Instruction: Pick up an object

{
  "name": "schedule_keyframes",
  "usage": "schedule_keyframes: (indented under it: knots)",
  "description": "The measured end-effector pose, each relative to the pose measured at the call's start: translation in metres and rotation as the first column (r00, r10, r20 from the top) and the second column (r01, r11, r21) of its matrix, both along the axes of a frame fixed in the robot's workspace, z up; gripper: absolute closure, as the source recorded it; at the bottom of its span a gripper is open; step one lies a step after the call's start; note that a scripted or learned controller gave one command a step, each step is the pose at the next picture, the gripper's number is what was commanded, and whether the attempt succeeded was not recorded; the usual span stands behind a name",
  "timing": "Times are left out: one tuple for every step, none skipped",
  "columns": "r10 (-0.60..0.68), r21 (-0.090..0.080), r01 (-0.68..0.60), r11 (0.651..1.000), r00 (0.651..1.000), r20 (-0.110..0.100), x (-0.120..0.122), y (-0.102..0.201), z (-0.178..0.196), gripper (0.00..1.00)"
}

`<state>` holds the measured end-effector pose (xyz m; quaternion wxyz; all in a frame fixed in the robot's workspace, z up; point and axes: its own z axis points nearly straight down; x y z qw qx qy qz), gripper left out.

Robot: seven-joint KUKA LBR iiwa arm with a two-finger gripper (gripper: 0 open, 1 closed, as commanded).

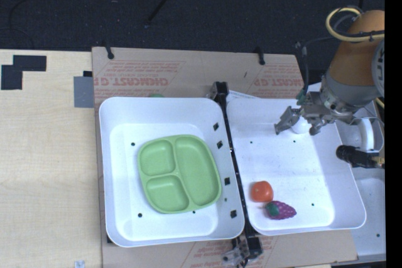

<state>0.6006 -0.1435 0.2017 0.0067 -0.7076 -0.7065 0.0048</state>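
Note:
A small red-orange tomato-like toy [262, 191] lies near the front of the right bin [326, 166]. Just in front of it, touching or nearly so, lies a purple bunch of grapes with a green stem [279, 210]. My gripper [299, 123] hangs over the back part of the right bin, well behind both toys. Its two fingers are spread apart with nothing between them. A green three-compartment plate [179, 173] lies flat in the left bin [119, 135].
The two bins meet at a dark centre divider [229, 160] with clips. Cardboard [188, 75] lies under and behind the bins. Light wooden bench top [44, 160] extends to the left. The right bin's floor around the gripper is bare white.

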Motion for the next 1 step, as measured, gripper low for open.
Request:
schedule_keyframes:
  knots:
    - [0.002,-0.002,-0.002,1.000,1.000,0.013,0.0029,-0.0002,0.0080,0.00]
